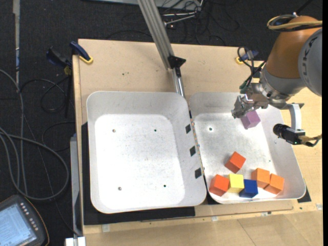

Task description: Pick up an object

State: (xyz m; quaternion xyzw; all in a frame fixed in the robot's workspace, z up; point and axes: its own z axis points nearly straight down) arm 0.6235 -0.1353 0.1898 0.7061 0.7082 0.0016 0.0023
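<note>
you have two bins side by side on the bench (128, 60). the left bin (102, 137) lies beside the right bin (215, 111), where six blocks (246, 181) cluster near its front edge. another block (250, 119) sits under the gripper (242, 109), toward the rear.

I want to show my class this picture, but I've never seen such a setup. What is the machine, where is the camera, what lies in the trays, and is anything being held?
One camera looks down at a slant on a wooden bench that bears two shallow white trays. The grey and orange shape at the right is a robot arm reaching in. At its tip is the claw, over the right tray. A purple block sits right at the claw's tip, seemingly lifted, though the grip itself is hard to make out. At the near end of that tray lie small blocks: an orange one apart, then a row with an orange, a yellow, a blue and two more orange blocks. The left tray lies beside it.
</note>
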